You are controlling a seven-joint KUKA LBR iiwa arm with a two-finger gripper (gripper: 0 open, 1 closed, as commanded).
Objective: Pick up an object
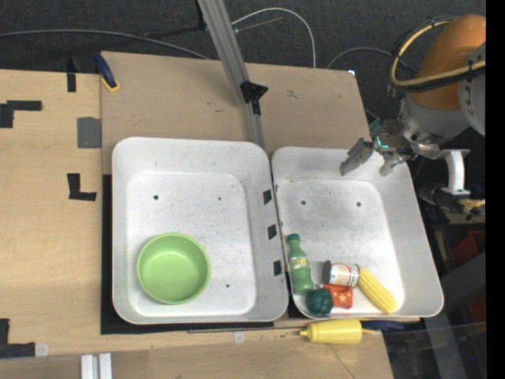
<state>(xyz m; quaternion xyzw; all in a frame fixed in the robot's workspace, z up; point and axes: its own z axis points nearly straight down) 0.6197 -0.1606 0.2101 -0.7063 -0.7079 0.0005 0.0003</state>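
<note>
My gripper (371,161) hangs over the far right rim of the right bin (339,204), fingers spread open with nothing between them. The objects lie well below it at the bin's near edge: a green bottle (297,264), a small can (343,275), a red piece (339,294), a dark green round item (319,302) and a yellow corn cob (376,290). A green bowl (173,268) sits in the near left corner of the left bin (189,172).
A yellow mustard bottle (334,332) lies on the bench just outside the right bin's near rim. A grey metal pole (229,46) slants down to the gap between the bins. Cables run across the back of the bench.
</note>
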